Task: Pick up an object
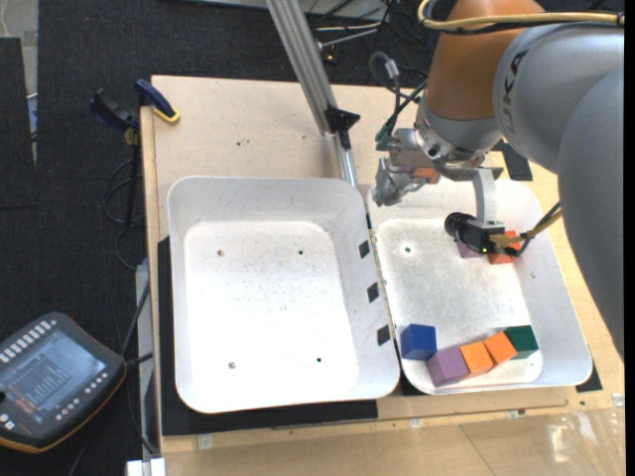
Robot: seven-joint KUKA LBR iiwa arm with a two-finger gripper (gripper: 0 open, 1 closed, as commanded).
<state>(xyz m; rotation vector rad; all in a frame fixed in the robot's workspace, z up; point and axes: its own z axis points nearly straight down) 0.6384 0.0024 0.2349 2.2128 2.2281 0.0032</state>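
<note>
Four blocks lie in a row along the near edge of the right bin [556, 310]: a blue cube [418, 341], a purple block [446, 365], an orange block [477, 355] and a green block [519, 341]. The last three touch one another. My gripper [390, 188] hangs over the far left corner of the right bin, well away from the blocks. I see nothing held in it. A small red and pink thing [499, 250] sits near the bin's far right, partly hidden by a black fitting [462, 228] on the arm.
The left bin [189, 266] lies beside the right one, and they meet along a raised rim with black clips [373, 291]. A slanted metal rail [303, 53] runs down to the bins' far junction. A teach pendant [50, 380] lies off the bench at lower left.
</note>
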